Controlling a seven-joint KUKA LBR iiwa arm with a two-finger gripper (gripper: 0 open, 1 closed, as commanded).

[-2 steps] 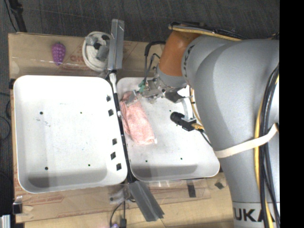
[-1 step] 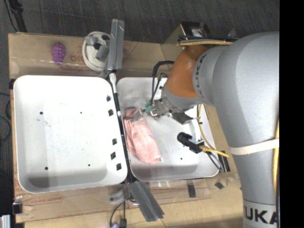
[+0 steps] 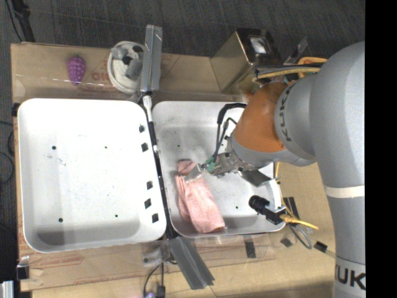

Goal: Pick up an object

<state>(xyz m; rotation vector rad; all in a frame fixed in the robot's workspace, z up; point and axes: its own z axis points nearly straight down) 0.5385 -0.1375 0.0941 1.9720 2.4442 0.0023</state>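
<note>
A dark grey carpeted floor [image 3: 124, 5] lies beyond the far edge of the bench [image 3: 49, 73]. The bench top is tan, like cardboard. Light falls evenly.

Brown bench [image 3: 93, 262] with two white bins [image 3: 37, 166], purple object [image 3: 76, 69].

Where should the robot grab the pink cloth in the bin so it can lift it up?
Probably at the top end of the pink cloth, coming straight down from above. The cloth lies flat and slanted in the right bin, and its top end looks bunched into a small fold, which gives the tool something to pinch. The lower end lies close to the bin's wall, so it is harder to reach.
</note>
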